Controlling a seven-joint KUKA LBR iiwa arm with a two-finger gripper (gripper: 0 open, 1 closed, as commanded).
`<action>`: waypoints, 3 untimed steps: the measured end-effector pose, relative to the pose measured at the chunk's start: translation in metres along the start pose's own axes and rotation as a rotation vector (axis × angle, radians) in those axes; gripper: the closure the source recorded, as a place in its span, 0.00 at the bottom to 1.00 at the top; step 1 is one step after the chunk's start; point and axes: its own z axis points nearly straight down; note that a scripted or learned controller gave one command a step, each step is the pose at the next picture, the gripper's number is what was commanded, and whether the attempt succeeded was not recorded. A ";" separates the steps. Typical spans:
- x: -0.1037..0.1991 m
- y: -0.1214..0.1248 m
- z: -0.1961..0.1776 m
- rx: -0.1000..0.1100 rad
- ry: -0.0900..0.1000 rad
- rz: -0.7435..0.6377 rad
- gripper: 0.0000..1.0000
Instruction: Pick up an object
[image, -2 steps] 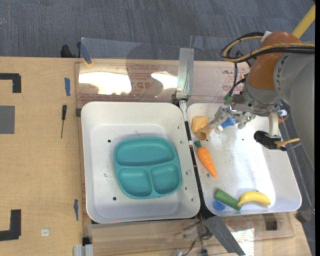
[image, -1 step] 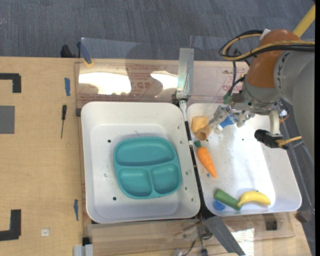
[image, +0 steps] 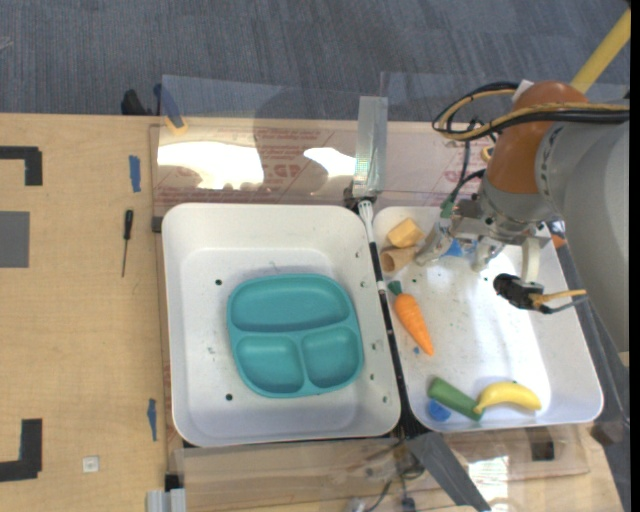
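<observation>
- The pincer is seen low over the far end of the right bin. Whether it is spread or pressed together cannot be told, and nothing is seen gripped in it.
- Every loose thing that could be picked is found in the right bin, so the arm is judged to be placed there for a try at the nearest ones.
- One yellow block and one tan piece are lying near the pincer, toward the divider. These are judged the likeliest targets.
- One carrot is laid along the bin's left wall, apart from the pincer.
- At the near end one banana and one green stick are touching, with one small blue thing beside them.
- One teal divided plate is held in the left bin. Two bins are counted on the counter.
</observation>
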 end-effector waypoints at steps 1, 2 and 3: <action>0.000 0.000 0.000 0.000 0.000 0.000 0.00; 0.020 -0.002 -0.033 -0.008 0.000 -0.174 0.00; 0.017 -0.002 -0.006 0.003 0.004 -0.062 0.00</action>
